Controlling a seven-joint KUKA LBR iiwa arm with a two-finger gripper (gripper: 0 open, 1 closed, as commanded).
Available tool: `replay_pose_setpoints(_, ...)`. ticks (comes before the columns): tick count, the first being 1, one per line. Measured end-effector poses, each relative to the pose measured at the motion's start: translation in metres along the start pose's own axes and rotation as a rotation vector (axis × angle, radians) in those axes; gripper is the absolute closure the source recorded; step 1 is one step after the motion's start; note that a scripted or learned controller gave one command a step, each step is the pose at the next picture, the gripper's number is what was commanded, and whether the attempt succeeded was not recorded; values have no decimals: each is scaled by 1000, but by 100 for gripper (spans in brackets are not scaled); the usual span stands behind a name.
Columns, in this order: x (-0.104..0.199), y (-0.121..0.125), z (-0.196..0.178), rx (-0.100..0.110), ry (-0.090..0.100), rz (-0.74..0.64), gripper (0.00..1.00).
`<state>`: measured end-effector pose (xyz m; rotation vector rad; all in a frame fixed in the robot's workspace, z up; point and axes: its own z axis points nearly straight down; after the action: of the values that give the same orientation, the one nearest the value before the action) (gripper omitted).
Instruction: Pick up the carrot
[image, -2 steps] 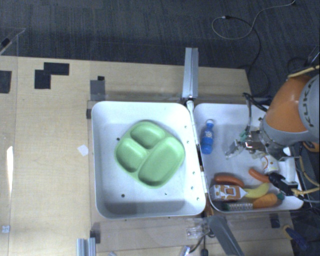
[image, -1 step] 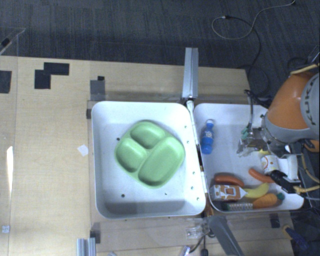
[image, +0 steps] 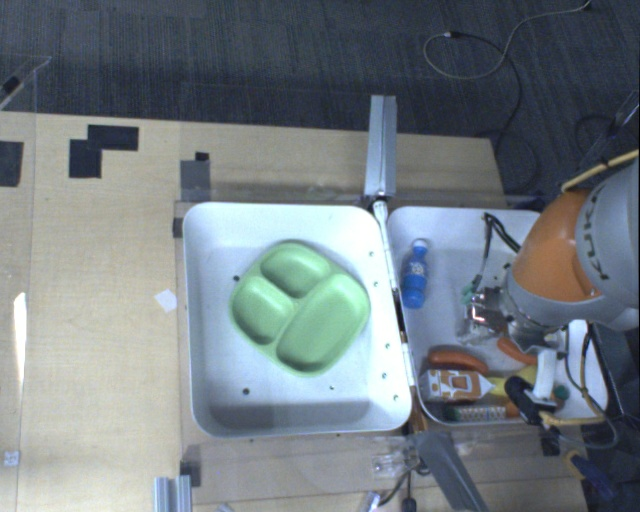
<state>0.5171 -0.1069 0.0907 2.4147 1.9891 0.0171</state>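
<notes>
Camera view: green plate in left bin; carrot in right bin; jaws' state unclear

Two shallow white bins sit side by side on the desk: the left bin holds one green three-compartment plate, while the right bin holds one blue bottle. Also in the right bin are one hot dog in a bun, one boxed item with a brown label and one orange carrot, partly hidden under the single arm.
</notes>
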Motion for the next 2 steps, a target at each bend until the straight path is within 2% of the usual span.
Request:
replay_pose_setpoints(1, -27, 5, -127, 9, 1, -337, 100)
replay_pose_setpoints(2, 16, -31, -92, 13, 2, -167, 100)
